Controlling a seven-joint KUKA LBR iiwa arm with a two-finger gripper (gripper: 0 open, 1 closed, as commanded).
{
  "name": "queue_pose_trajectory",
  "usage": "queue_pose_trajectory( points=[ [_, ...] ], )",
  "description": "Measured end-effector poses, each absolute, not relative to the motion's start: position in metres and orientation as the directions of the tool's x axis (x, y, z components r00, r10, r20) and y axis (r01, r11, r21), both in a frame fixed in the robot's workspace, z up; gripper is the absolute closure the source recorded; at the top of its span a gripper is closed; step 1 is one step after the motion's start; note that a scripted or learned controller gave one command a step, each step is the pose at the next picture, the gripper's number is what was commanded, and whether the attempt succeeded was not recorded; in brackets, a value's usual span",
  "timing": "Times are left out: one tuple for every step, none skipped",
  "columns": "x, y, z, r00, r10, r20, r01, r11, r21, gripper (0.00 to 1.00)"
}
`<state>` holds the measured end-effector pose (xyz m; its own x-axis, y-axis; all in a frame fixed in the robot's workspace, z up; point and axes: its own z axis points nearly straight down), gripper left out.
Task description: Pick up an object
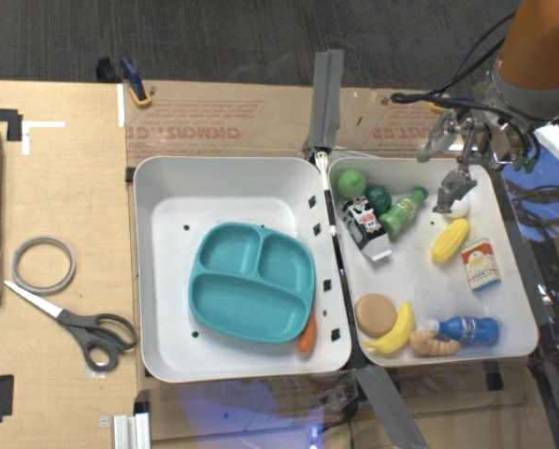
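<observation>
The gripper (454,187) hung just above the yellow corn (450,239) in the right bin (518,279), probably lined up for a grasp; nothing sat between its narrowly parted fingers.

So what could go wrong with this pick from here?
1. The tool hangs over the right bin's far side, beside a small white object and the yellow corn-like toy; it may close between them and take neither.
2. The green bottle, dark green ball and cow-print carton lie packed together, so a descent there may jostle neighbours.
</observation>
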<state>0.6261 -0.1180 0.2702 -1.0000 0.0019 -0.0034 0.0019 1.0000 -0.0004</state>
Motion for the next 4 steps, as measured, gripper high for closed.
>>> queue_pose_trajectory(
  points=[
    [0.651, -0.109, 0.145, -1.000, 0.028, -0.002, 0.028, 1.000, 0.000, 0.00],
    [0.610, -0.133, 0.093, -0.995, 0.103, -0.003, 0.103, 0.995, 0.000, 0.00],
    [0.639, -0.152, 0.093, -0.969, 0.247, -0.006, 0.247, 0.969, 0.000, 0.00],
    [0.618, -0.190, 0.093, -0.937, 0.350, -0.004, 0.350, 0.937, 0.001, 0.00]
  ],
)
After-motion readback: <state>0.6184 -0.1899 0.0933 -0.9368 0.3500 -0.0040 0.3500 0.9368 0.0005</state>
